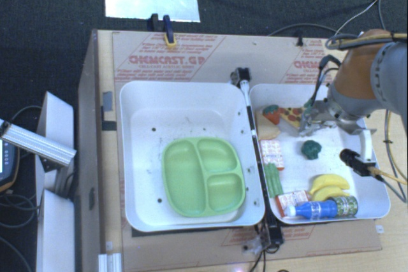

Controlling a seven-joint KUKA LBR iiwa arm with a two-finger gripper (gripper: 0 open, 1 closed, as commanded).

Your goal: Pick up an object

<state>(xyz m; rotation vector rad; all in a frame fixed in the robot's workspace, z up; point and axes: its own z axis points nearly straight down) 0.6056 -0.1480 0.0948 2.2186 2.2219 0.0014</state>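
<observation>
Partly blurred, claw [308,126] overlaps pizza slice [288,115]; its grip stays unclear

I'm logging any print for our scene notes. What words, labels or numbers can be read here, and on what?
"CHEMCAST GP", red, repeated on the board under the bins; the copy at the right end is partly hidden by the arm.
Blue bottle: label too small to read.
Small red-and-white packet: print too blurred to read.
Box beside the bottle: print too blurred to read.
</observation>
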